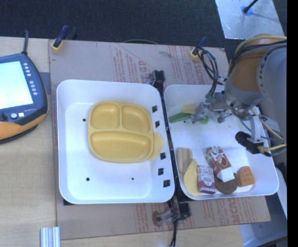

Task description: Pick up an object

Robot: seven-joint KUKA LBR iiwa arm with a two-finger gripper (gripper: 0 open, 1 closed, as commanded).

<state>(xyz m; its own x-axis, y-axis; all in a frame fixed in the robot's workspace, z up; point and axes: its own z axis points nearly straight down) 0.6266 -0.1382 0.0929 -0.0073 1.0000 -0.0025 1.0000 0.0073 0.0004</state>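
The green object (178,118) lay at the far left of the right bin (272,187), just beside the gripper (209,113), which was lowered there, apparently for a grasp; grip state could not be told.

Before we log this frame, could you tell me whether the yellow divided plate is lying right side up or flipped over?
Right side up: the yellow divided plate lies flat in the left bin, its three compartments facing upward with raised dividers showing.

Bright, even overhead light; soft shadows, slight blur, mild glare.
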